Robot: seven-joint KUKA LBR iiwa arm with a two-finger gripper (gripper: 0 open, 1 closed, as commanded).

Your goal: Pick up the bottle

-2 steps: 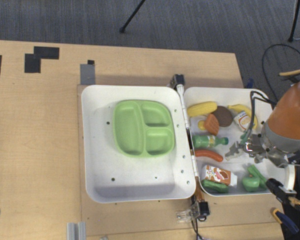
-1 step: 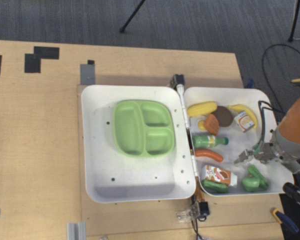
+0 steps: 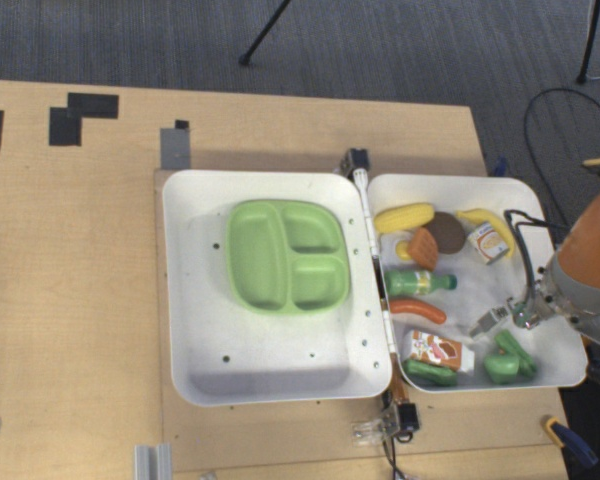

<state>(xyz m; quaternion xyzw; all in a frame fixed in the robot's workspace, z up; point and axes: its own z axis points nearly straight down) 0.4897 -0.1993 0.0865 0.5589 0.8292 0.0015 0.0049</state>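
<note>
Bench [image 3: 70,298]: pale wood-grain board, flat and matte, with black patches at its far left.
Left bin [image 3: 195,368]: shallow white plastic, rounded corners, smooth walls.
Left bin contents: one tray [image 3: 287,256], light green plastic, rounded, split into three compartments, nothing in them.
Right bin [image 3: 565,363]: same white plastic, set just beside the left bin, their rims touching along the middle.
Right bin contents, far side: a yellow banana [image 3: 404,217], a second banana [image 3: 477,216], a dark brown disc [image 3: 446,232], an orange-brown lump [image 3: 423,249], a small white carton [image 3: 488,242].
Right bin contents, near side: an orange-red sausage [image 3: 417,311], a printed white packet [image 3: 436,349], a green pod [image 3: 430,372] against the near wall, a green lumpy toy [image 3: 508,360].
Bottle [image 3: 418,283]: small, green, glossy plastic, paler at the cap end; lying on its side at the left of the right bin, between the orange-brown lump and the sausage.
Bottle axis: long axis runs left to right, cap pointing right, base towards the left wall.
Arm [image 3: 592,253]: grey with an orange band, entering from the right over the right bin.
Gripper [image 3: 495,319]: metal, low over the bin floor, right of the sausage and well apart from the bottle; whether it is released or clenched, I cannot tell.
</note>
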